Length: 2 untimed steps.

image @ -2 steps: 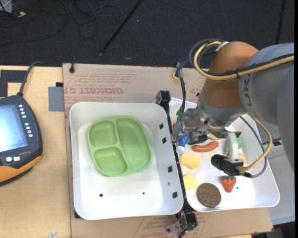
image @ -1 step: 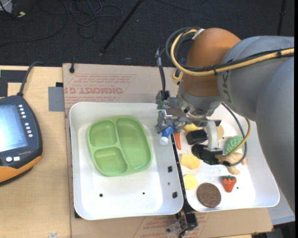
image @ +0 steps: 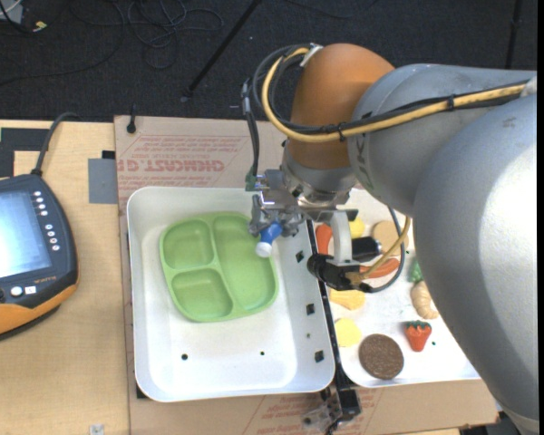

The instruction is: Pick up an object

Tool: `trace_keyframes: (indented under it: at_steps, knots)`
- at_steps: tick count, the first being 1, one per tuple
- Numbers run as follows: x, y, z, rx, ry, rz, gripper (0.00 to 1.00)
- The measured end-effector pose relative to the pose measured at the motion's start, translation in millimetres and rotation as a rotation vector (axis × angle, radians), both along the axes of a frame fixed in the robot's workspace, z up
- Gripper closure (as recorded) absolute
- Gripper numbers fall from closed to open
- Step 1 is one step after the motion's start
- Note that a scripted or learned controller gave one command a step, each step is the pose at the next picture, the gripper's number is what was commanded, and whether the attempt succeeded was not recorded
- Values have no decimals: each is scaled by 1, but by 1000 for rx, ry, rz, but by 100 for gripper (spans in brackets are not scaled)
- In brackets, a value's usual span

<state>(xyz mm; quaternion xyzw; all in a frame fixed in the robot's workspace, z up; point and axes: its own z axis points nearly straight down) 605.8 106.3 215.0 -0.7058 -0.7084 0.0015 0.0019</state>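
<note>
My gripper [image: 272,220] hangs over the right edge of the left bin [image: 150,333], at the end of the grey arm with its orange band. A small blue and white bottle-like object [image: 267,239] sticks out from between its fingers, tilted, with the white end lowest. It sits just over the upper right corner of a green divided plate [image: 216,270] that lies flat in the left bin. The gripper is shut on this blue object.
The right bin [image: 453,356] holds several toy foods: a brown round cookie [image: 381,355], yellow pieces [image: 347,333], a red strawberry [image: 419,334] and an orange-red piece [image: 323,238]. A tablet-like pendant [image: 18,247] lies at the far left. The arm's bulk covers the right side.
</note>
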Motion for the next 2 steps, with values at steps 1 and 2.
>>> trace_keyframes:
  at_steps: [1, 2]
  knots:
    - [-9, -5, 4, -2, 2, -2, 100]
    - [-3, 3, 18, -1, -1, -3, 100]
